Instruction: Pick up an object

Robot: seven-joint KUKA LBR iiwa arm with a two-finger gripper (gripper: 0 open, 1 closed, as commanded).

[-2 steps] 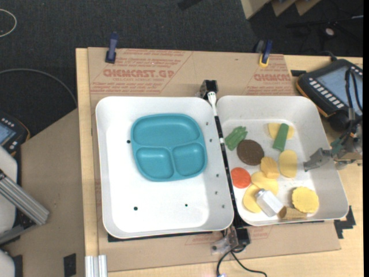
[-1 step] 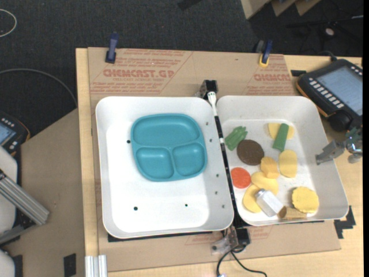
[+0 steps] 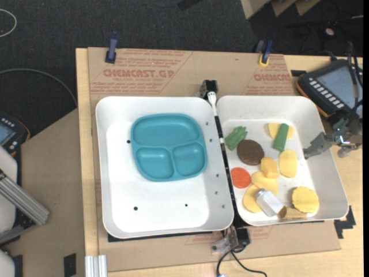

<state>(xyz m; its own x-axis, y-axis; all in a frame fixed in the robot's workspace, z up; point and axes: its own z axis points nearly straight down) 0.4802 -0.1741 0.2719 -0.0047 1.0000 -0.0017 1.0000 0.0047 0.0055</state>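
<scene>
The right bin [image 3: 305, 109] holds several toy foods: a green leafy piece [image 3: 236, 136], a brown round disc [image 3: 250, 151], a green stick [image 3: 281, 136], a red-orange disc [image 3: 240, 178], several yellow chunks such as one at mid-bin [image 3: 288, 163], a ridged yellow round [image 3: 304, 199] and a small silver block [image 3: 268, 202]. My gripper [image 3: 324, 143] is a grey shape at that bin's right rim, apart from all the toys, with nothing seen in it.
The left bin [image 3: 115, 172] carries a teal divided plate [image 3: 169, 146]. A black tablet-like device [image 3: 330, 88] lies on the bench at the far right. Blue and yellow clamps [image 3: 111, 49] hold the cardboard's back edge.
</scene>
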